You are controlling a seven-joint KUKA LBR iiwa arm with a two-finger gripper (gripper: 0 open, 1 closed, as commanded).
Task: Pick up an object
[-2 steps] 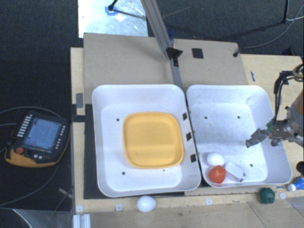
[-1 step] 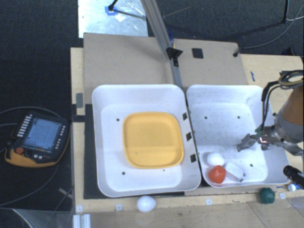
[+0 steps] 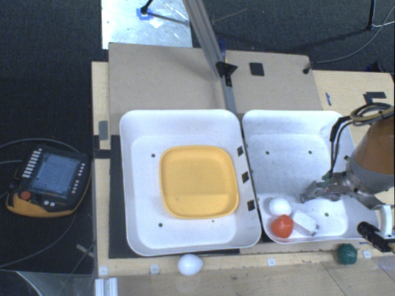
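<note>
Reaching in from the right, the gripper hangs over the right bin, its dark metal fingers pointing left toward the middle of the bin floor. They look close together with nothing between them, though the blur there leaves the exact gap hard to judge. Above the wrist sits the arm with its orange band, and a black cable loops up beside it.

Three small things lie in the near corner of the right bin, below and left of the fingers and apart from them: a white ball, a red ball just in front of it, and a white block beside the red one (tilted, and touching or nearly touching it).

A yellow plate lies flat in the left bin, roughly in its middle.

Outside the bins, on the bench's near edge, rest a white egg below the left bin and a green ball below the right bin's corner. A pendant with a screen and orange casing lies on the dark floor to the left, its cable trailing off. A grey pole slants down to the bench at the gap between the two bins.
</note>
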